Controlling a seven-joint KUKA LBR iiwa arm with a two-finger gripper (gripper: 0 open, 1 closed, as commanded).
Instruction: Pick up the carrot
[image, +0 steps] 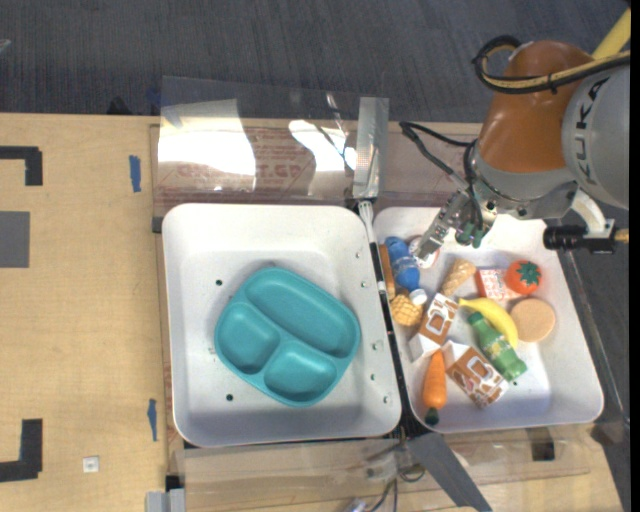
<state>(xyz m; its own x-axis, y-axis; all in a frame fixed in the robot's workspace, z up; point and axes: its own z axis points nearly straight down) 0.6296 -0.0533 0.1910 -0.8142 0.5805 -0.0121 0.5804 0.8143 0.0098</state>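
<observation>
Not started: small orange plastic carrot with green top (434, 379) lies untouched at the near edge of the right shallow white bin (578, 395), well apart from the hand (437, 240) hovering over the blue bottle (403, 264), grip state unclear.

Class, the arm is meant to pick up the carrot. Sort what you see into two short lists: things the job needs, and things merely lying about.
Belongs to the job:
- carrot, in the right bin
- end effector, above the bin's far left corner

Just lying about:
- teal divided tray in the left bin
- banana
- tomato
- blue bottle
- green bottle
</observation>
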